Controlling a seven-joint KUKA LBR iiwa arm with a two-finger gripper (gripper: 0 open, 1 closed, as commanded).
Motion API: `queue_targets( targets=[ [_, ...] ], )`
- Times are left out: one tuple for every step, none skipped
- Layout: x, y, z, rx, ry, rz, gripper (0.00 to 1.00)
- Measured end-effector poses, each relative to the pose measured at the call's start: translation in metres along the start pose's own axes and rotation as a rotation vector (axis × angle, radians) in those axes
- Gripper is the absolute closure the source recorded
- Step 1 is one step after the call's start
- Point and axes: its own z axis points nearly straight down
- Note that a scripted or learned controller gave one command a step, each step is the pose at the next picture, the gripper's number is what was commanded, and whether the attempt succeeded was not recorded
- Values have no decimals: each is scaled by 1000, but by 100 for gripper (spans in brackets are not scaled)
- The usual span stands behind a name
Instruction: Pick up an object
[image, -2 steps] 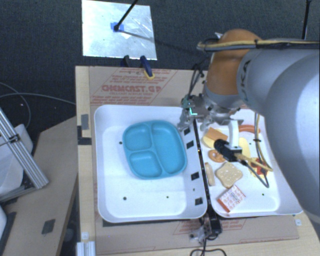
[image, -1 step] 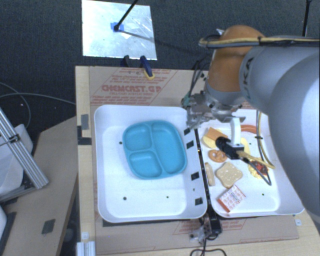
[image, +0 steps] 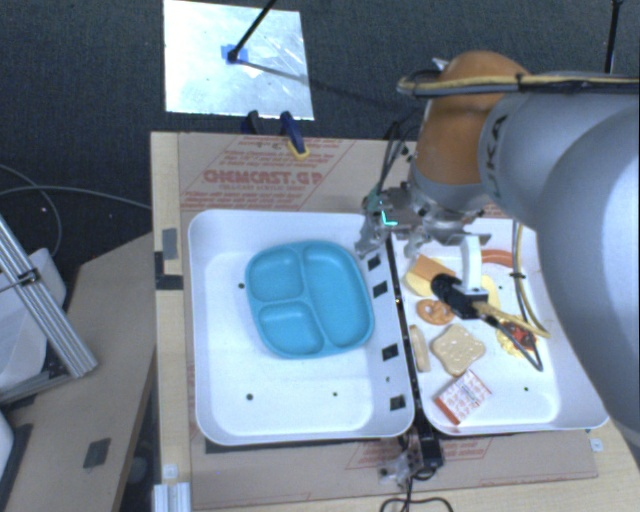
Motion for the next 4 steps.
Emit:
queue_targets(
  targets=[
    [0, 1, -11, -2, 1, -5, 100],
    [-2, -49, -19, 7, 0, 13, 100],
    [27, -65, -181, -13, 4, 4, 100],
    [-2, -133, -147, 9, -1, 15, 100]
  ],
)
